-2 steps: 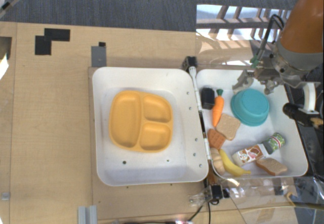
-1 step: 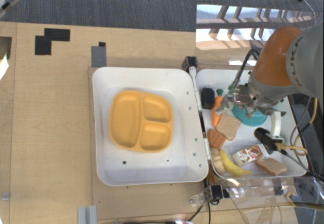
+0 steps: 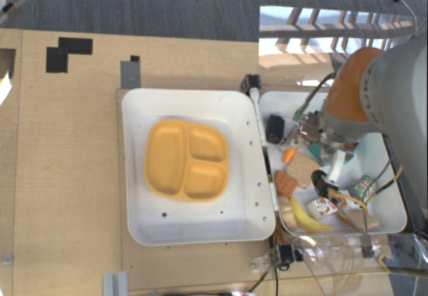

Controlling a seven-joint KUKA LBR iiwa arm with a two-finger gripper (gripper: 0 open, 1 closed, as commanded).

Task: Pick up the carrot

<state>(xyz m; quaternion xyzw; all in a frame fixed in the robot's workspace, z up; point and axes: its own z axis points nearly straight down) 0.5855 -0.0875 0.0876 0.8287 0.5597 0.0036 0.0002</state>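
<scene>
The carrot (image 3: 289, 154) is a small orange bit in the right bin (image 3: 394, 218). It lies near the bin's left wall, just under a black block (image 3: 275, 129) and beside a slice of toast (image 3: 302, 169). The end effector (image 3: 309, 131) hangs low over this spot, just up and to the right of the carrot. It looks like it is there so it can reach down for the carrot. I cannot tell if it is spread or pressed together, because the big grey arm (image 3: 394, 94) hides much of it. Nothing shows in its grip.

The right bin is crowded. A banana (image 3: 306, 214), a waffle (image 3: 285, 184) and a tin can (image 3: 363, 188) lie close by, so grabbing just the carrot could be tricky.

The left bin (image 3: 134, 208) holds 1 yellow tray (image 3: 186, 160) with 3 parts. Both bins sit on the wooden surface (image 3: 60, 188).
</scene>
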